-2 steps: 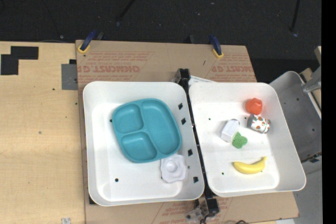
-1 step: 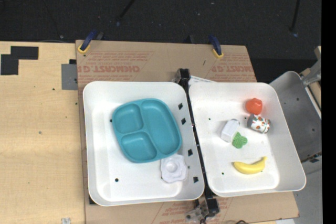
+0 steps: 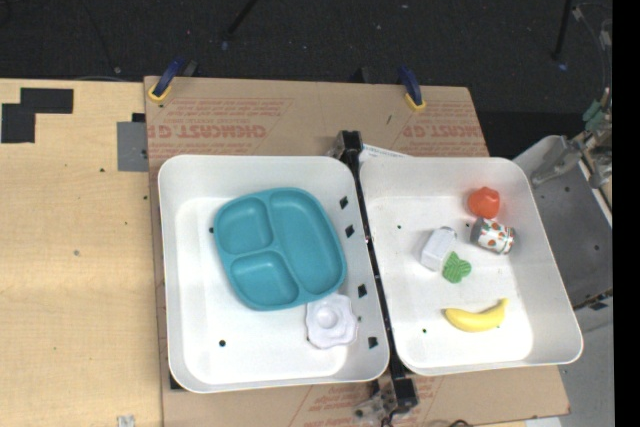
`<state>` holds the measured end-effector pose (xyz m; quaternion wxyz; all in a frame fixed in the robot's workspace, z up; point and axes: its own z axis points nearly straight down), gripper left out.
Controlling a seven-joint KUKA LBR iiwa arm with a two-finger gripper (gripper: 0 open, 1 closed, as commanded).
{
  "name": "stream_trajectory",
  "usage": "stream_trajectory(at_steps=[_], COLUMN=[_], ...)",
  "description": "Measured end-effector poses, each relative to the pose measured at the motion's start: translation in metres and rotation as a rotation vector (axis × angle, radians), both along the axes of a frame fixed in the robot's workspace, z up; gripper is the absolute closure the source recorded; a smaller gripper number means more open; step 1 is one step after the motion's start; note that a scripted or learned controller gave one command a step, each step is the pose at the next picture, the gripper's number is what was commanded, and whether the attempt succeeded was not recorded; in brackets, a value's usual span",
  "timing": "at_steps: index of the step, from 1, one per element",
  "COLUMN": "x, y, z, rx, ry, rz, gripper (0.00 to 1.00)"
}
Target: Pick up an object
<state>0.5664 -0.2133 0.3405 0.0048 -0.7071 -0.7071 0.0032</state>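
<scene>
We see both bins with the candidates all lying untouched: in the right bin (image 3: 545, 315) a yellow banana (image 3: 476, 316) near the front, a small green piece (image 3: 456, 267) touching or just beside a pale grey block (image 3: 437, 248), a red-spotted white cup (image 3: 493, 236) lying on its side, and an orange-red round object (image 3: 484, 202) just behind it. The left bin (image 3: 190, 335) carries a teal divided plate (image 3: 279, 247) with a white flower-shaped object (image 3: 330, 322) at its front corner, touching or slightly overlapping the plate's edge. We cannot tell how the jaws stand, so we judge the pick as not yet begun. The trouble we expect comes from crowding: the grey block and green piece sit so close that fingers dropping on one would likely nudge the other or close on both. The cup and the red object are near enough to each other for the same risk, and the cup on its side may roll away from a pinch. The banana is well apart from the rest, yet it lies flat and curved, so a grasp across its length could slip off. The plate looks too wide and flat for a two-finger grasp, and the white flower piece may be hard to separate against white plastic.
</scene>
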Motion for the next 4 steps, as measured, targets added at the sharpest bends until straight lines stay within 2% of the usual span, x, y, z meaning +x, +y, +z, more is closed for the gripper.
stream_trajectory(at_steps=[1,2,3,4], x=[0.001,0.000,-0.011,-0.011], y=[0.000,0.016,0.045,0.045], z=[0.016,0.139,0.200,0.197], rx=[-0.003,-0.005,-0.003,-0.002], ry=[-0.011,-0.021,-0.017,-0.011], rz=[0.001,0.001,0.002,0.001], gripper=[1.00,1.00,1.00,0.00])
